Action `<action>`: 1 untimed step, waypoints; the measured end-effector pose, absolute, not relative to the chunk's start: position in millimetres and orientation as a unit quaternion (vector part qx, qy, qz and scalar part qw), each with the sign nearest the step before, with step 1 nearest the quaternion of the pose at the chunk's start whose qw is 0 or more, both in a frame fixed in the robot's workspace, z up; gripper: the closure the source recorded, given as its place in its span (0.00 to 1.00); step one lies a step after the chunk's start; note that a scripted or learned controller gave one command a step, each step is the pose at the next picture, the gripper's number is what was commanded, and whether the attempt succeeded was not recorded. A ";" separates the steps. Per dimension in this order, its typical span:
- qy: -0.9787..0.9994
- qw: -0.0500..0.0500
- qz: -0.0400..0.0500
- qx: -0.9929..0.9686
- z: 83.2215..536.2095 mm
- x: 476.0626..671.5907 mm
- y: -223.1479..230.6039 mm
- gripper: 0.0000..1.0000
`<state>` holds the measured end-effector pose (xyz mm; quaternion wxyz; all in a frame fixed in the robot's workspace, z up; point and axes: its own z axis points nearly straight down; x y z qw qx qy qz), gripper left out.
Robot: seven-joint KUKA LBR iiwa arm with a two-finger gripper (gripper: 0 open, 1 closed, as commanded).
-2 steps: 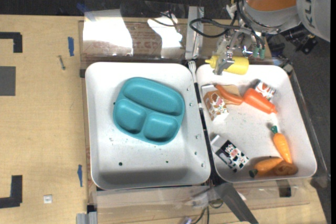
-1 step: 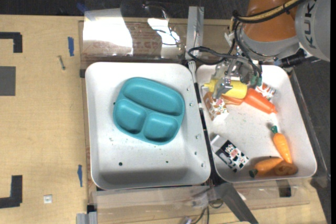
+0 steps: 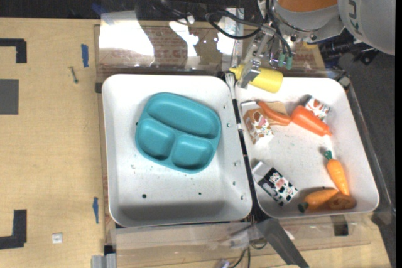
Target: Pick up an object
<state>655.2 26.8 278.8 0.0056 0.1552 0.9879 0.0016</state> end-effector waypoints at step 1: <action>0.990 -0.001 0.000 0.142 224.5 650.1 30.1 1.00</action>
